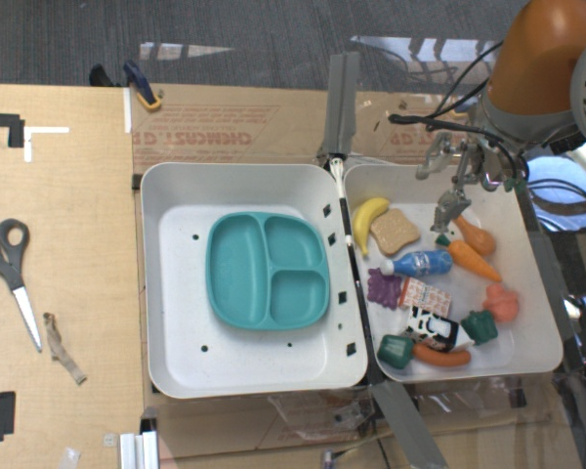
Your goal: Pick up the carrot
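The gripper (451, 208) hangs over the upper part of the right bin (539, 291); whether it is apart or together cannot be told. The carrot (474, 260) lies in that bin at the gripper's five o'clock, near it, beside the blue bottle (420, 263).

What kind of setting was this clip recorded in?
Most likely a robotics lab bench set up for picking trials: two white bins side by side, toy food such as a carrot and banana, and scissors on a wooden worktop.
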`<state>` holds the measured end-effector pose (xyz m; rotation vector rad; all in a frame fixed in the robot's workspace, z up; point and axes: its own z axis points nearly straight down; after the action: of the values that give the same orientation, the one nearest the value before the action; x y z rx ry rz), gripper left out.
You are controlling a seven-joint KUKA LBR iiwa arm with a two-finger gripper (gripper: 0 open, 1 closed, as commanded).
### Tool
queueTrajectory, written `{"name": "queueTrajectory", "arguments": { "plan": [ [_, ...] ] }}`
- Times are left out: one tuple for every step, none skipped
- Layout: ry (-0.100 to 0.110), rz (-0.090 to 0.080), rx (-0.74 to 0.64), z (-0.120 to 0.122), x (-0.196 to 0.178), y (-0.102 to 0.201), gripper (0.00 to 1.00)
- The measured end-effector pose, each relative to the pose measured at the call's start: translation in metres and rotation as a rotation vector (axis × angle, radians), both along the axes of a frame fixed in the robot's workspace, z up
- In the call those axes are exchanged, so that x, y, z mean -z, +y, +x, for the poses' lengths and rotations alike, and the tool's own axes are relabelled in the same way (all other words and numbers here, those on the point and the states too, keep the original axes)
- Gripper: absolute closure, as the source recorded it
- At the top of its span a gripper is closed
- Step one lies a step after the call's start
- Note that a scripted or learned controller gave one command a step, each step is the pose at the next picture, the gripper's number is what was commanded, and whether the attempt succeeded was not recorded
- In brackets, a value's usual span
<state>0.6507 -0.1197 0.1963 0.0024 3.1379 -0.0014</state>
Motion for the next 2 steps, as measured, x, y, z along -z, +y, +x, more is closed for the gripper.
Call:
{"name": "queueTrajectory", "arguments": {
  "plan": [
    [0.001, 0.0, 0.058, -0.056, 0.05, -0.072, 0.0],
    [0.001, 0.001, 0.208, -0.067, 0.103, -0.089, 0.0]
  ]
}}
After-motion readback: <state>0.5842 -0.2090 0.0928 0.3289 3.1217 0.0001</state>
